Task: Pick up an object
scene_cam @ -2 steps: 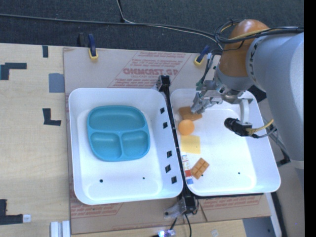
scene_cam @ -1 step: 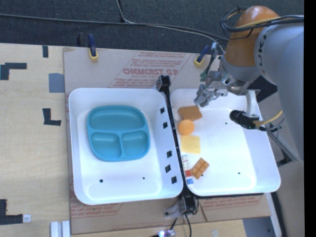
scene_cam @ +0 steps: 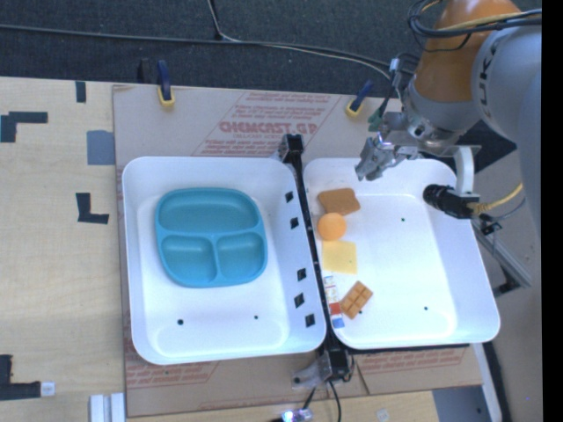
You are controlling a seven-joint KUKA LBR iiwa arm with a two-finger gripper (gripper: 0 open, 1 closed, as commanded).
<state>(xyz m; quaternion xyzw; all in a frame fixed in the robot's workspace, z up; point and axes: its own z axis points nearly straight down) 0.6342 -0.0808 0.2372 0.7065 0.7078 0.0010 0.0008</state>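
Seen from above at a slant, two shallow white bins sit side by side on a wooden surface [scene_cam: 53, 262] covered partly by a cardboard sheet [scene_cam: 264, 126]. The left bin [scene_cam: 141, 323] holds a blue divided tray [scene_cam: 211, 237] lying flat. The right bin [scene_cam: 440, 288] holds four small food-like items lined up along its left wall: a brown bread-like piece [scene_cam: 339, 201] at the far end, an orange ball [scene_cam: 332, 227] just beside it, a pale yellow square [scene_cam: 340, 257] next, and a small brown waffle-like block [scene_cam: 356, 300] nearest the camera. The grey arm [scene_cam: 493, 60] reaches in from the right, and its claw [scene_cam: 376, 161] hangs over the far left corner of the right bin, near the bread-like piece but apart from it. Whether the claw is spread or pressed together cannot be told; nothing is seen in it.
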